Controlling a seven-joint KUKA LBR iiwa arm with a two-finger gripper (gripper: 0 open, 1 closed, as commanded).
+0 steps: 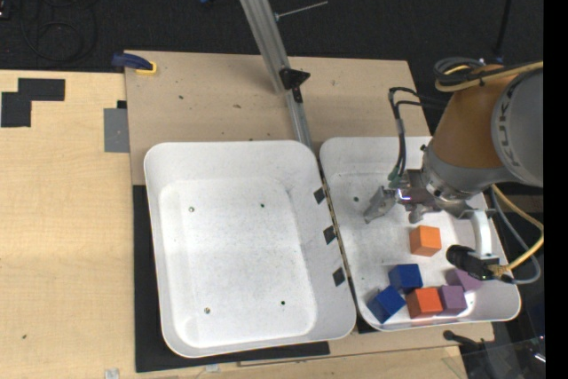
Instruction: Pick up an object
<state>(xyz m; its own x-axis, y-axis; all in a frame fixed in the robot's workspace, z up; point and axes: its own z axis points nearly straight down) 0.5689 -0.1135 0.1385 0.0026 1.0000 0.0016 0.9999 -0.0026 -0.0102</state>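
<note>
My arm [497, 133] reaches in from the right and overhangs the right bin [355, 157], which holds every candidate; the left bin [231, 244] beside it plays no part. My gripper [383, 203] hangs over bare floor in the upper middle of the right bin, and I cannot tell from this angle how far my jaws are open; nothing shows between them, so I record no hold. The blocks lie well apart from me toward the near right corner: an orange cube [427, 240] alone and closest, then a cluster against the near wall made up of two blue blocks [405, 277], a second orange block [426, 301] and purple pieces [454, 297]. Risks, in my judgement: closing where I now stand would grip nothing; descending on the cluster, where blocks touch, could jam a finger on a neighbour or push pieces into the wall; the lone orange cube could skid if struck off-centre.
</note>
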